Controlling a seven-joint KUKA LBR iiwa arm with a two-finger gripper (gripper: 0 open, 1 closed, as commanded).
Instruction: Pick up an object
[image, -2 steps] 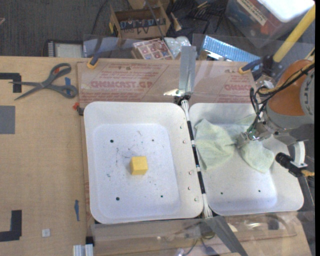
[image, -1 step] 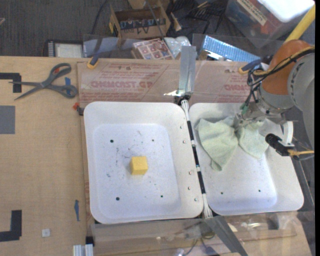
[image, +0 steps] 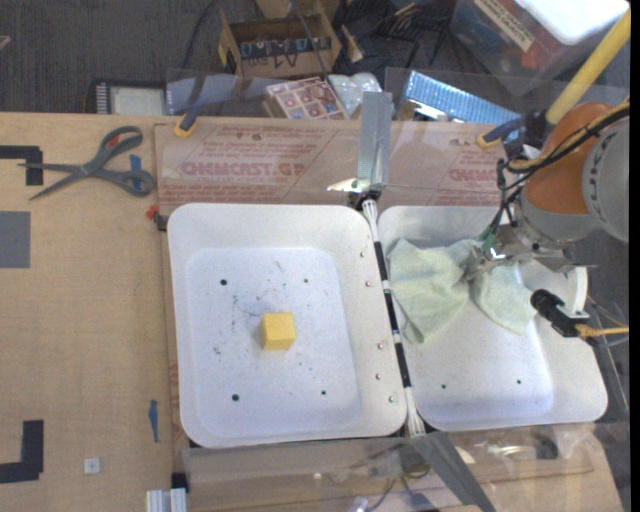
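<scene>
You see the gripper (image: 487, 252) low in the right bin (image: 520, 395), fingers pinched on the pale green cloth (image: 430, 290), which spreads toward eight o'clock from them across the bin's upper half.

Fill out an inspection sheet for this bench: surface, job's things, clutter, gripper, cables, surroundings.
Surface: wooden bench bearing two shallow white bins side by side, left bin and right bin.
Job's things: yellow block near the middle of the left bin; pale green cloth crumpled in the right bin's upper half.
Clutter: scissors on the bench, up-left of the left bin.
Gripper: gripper low over the cloth's bunched top; whether it grips the cloth cannot be told.
Cables: black cables looped along the arm's wrist.
Surroundings: clear sheet with red lettering behind the bins; boxes and packaging beyond the bench.
</scene>
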